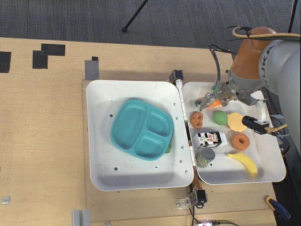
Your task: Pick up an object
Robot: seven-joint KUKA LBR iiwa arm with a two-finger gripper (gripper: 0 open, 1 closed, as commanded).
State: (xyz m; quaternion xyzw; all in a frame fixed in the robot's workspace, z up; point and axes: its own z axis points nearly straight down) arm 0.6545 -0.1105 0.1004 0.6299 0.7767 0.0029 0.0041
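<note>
My gripper (211,100) is down in the back part of the right bin (273,171), reaching in from the right. A small orange piece (215,104) lies right at its tip, touching or nearly touching it. Whether the piece is held I cannot tell. Just in front lie a green round object (219,117) and a yellow object (236,122). A brown doughnut-like piece (196,119) sits by the bin's left wall.
Further forward in the right bin are a black-and-white box (209,138), a small can (204,156), an orange ring doughnut (240,141) and a banana (246,164). The left bin (101,173) holds a teal divided plate (142,128).
</note>
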